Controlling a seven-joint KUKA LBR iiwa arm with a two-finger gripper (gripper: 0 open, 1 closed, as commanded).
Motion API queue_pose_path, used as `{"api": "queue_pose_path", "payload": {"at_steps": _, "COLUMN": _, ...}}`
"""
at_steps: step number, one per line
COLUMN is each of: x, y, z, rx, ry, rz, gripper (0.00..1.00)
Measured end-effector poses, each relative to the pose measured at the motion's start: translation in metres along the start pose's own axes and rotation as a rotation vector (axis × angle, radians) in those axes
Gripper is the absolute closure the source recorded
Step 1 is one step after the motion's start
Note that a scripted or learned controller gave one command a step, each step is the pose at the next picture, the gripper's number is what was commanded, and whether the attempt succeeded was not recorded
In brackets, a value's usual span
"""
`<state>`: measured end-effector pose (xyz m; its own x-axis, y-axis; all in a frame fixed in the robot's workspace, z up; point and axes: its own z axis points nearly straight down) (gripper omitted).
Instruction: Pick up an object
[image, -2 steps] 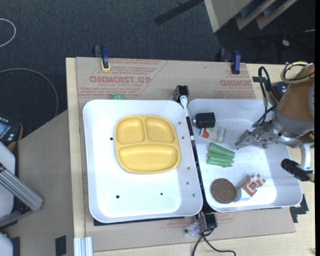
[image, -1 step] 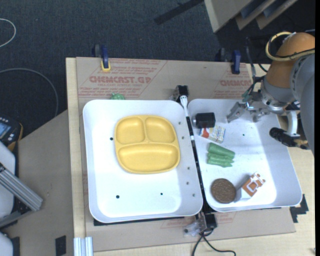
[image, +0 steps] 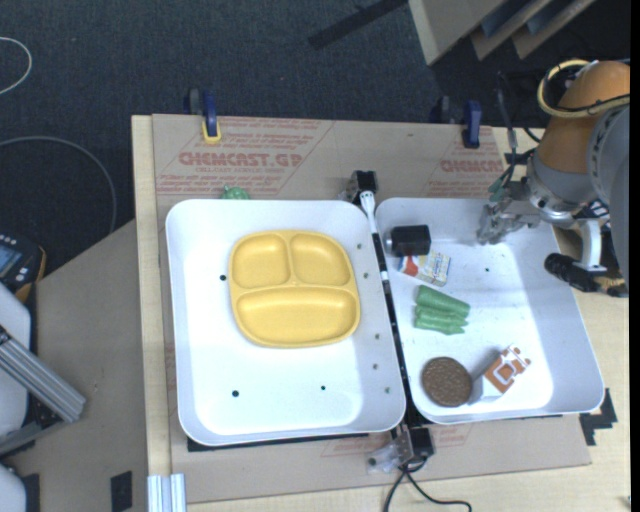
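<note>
My gripper (image: 497, 226) hangs over the far part of the right bin (image: 560, 330), below the grey wrist and orange band at the right edge. Nothing shows in its grasp. A black block (image: 410, 240) lies left of it in the bin's far left corner. Just in front of the block is a small white and red packet (image: 430, 266). A green ribbed piece (image: 441, 309) lies mid-bin. A brown round disc (image: 446, 381) and a small orange and white box (image: 507, 369) rest near the front edge.
The left bin (image: 200, 330) holds a yellow divided plate (image: 294, 287). Both bins sit on a brown board with blue clamps (image: 209, 110) at its far edge. A black part of the arm (image: 580, 272) lies over the right bin's right rim.
</note>
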<state>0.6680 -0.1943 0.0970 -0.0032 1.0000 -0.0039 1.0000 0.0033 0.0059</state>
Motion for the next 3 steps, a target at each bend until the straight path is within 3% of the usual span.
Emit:
{"api": "queue_pose_path", "payload": {"at_steps": 1, "x": 0.098, "y": 0.0, "z": 0.011, "rx": 0.001, "ry": -0.002, "rz": -0.004, "gripper": 1.0}}
{"api": "queue_pose_path", "payload": {"at_steps": 2, "x": 0.095, "y": 0.0, "z": 0.0, "rx": 0.001, "ry": 0.002, "rz": 0.002, "gripper": 1.0}}
{"api": "queue_pose_path", "payload": {"at_steps": 3, "x": 0.146, "y": -0.022, "z": -0.046, "rx": 0.007, "ry": 0.003, "rz": 0.005, "gripper": 1.0}}
